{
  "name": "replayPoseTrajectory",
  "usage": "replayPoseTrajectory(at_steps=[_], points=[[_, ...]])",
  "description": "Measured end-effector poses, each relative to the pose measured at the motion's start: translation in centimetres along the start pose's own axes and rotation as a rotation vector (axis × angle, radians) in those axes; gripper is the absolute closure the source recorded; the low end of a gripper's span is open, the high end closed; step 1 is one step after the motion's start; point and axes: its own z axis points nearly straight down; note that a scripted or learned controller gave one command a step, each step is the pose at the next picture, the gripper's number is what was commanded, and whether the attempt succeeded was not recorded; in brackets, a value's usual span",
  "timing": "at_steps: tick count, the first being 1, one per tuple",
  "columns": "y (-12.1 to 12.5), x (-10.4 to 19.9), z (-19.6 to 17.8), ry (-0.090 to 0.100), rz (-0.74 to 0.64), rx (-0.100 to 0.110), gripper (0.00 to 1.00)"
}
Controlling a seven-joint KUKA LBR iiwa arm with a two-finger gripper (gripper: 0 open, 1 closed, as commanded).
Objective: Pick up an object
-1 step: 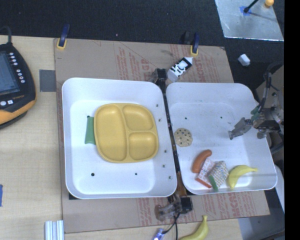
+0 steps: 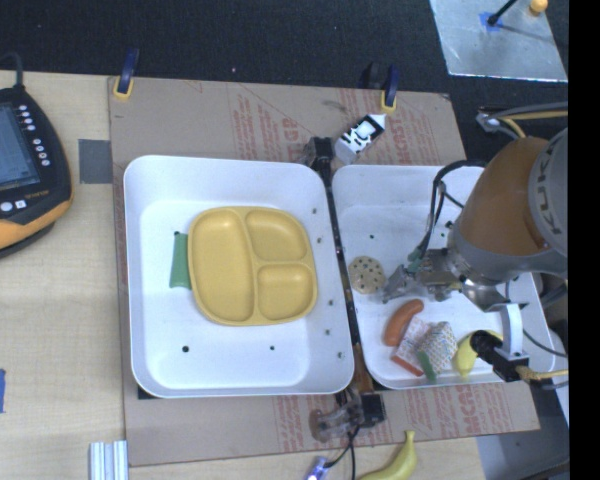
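Sausage (image 2: 403, 321), orange-red, lies in the right bin (image 2: 380, 183) at lower centre-right of frame, its long axis slanting from lower left to upper right. Gripper (image 2: 400, 283) sits just above and slightly left of it; finger state cannot be told. Round biscuit (image 2: 365, 272) lies left, wrapped packet (image 2: 430, 348) lower right; open floor lies toward the frame's top.

Robotics lab, test bench setup. Teach pendant (image 2: 15, 173) lies on the wood bench at 9 o'clock. Cardboard sheet (image 2: 260, 108) is clamped down under two white bins (image 2: 150, 268), clamps (image 2: 126, 73) at 12. Toy food in bins, loose cabling (image 2: 345, 433) at 6.
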Motion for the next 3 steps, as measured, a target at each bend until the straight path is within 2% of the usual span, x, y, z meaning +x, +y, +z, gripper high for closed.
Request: replayPoseTrajectory(at_steps=[1,2,3], points=[[-4.4,0.5,0.9,0.000,0.000,-0.001,0.00],[-4.3,0.4,-0.2,-0.001,-0.006,-0.003,1.00],[1.6,4.7,-9.3,0.000,0.002,-0.004,1.00]])
